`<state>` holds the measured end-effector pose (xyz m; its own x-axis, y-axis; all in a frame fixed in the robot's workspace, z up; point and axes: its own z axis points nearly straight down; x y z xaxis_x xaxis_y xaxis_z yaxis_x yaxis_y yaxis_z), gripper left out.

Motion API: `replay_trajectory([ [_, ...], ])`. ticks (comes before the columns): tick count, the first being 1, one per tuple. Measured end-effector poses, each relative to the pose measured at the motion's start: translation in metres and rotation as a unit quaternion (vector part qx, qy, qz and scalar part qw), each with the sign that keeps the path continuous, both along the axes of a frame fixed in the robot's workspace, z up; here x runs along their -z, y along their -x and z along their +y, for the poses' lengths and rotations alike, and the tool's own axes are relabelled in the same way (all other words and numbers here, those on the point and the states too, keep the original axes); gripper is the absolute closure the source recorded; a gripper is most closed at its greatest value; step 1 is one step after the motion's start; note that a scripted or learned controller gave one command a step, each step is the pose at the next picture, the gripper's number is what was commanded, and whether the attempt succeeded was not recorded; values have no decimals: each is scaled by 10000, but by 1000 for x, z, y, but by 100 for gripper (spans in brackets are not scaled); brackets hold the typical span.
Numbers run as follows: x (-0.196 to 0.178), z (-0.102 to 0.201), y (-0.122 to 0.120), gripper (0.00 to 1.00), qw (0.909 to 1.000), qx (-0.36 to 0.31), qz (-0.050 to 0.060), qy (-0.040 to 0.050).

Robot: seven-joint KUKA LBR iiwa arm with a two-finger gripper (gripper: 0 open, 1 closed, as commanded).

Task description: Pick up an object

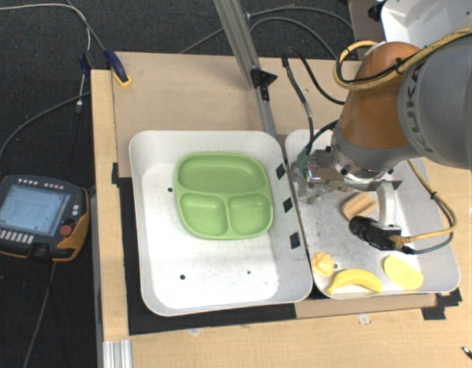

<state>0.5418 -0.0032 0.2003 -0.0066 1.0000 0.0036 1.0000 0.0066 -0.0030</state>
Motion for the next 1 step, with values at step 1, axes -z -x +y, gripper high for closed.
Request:
replay_trajectory([
  [1,-1,52,7,100,10000,-3,-1,-2],
])
